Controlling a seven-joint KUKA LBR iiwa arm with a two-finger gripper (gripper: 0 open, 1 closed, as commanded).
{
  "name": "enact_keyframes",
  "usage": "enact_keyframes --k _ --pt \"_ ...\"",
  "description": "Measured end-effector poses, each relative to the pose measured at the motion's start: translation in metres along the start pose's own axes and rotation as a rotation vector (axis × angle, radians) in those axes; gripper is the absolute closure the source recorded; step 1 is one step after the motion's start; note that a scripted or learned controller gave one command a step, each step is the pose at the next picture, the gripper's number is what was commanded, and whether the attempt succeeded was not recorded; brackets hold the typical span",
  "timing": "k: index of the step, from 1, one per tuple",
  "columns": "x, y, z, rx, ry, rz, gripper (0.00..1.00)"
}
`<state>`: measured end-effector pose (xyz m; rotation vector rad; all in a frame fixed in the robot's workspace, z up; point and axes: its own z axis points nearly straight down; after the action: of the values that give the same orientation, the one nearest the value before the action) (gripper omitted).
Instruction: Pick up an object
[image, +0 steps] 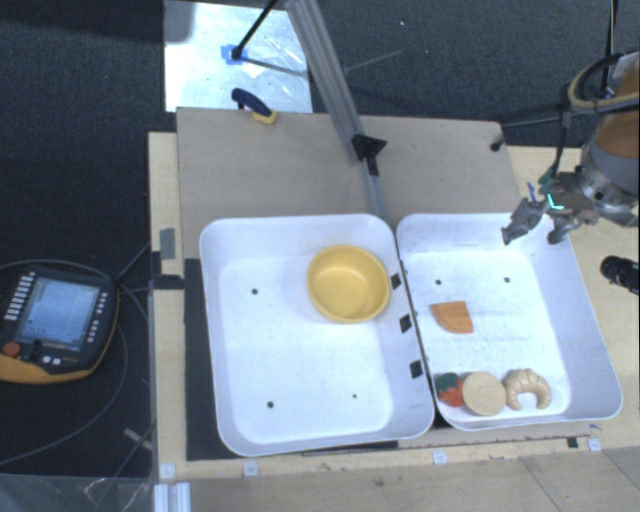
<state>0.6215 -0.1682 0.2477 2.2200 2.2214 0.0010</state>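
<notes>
Orange wedge (452, 317) lies in the right bin (590, 340), below-left of the gripper (538, 227). Gripper fingers appear spread, gripping nothing.

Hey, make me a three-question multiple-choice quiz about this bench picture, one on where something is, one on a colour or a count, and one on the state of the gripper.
1. Where is the yellow bowl?
A. in the left bin
B. in the right bin
C. on the floor

2. How many things lie in the right bin?
A. one
B. two
C. four

3. What is the gripper doing?
A. holding the bowl
B. open, with nothing between its fingers
C. holding the croissant

Answers:
1 A: the bowl sits near the upper right of the left bin.
2 C: an orange wedge, a red and green piece, a round biscuit and a croissant.
3 B: its fingers stand apart over the right bin's far corner, nothing between them.
</notes>
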Motion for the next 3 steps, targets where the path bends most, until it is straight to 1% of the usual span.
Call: enact_keyframes --k 1,3 --pt "0.0 0.0 0.0 0.0 0.0 0.0 0.0" --pt "0.007 -0.005 0.086 0.004 0.001 0.0 0.0"
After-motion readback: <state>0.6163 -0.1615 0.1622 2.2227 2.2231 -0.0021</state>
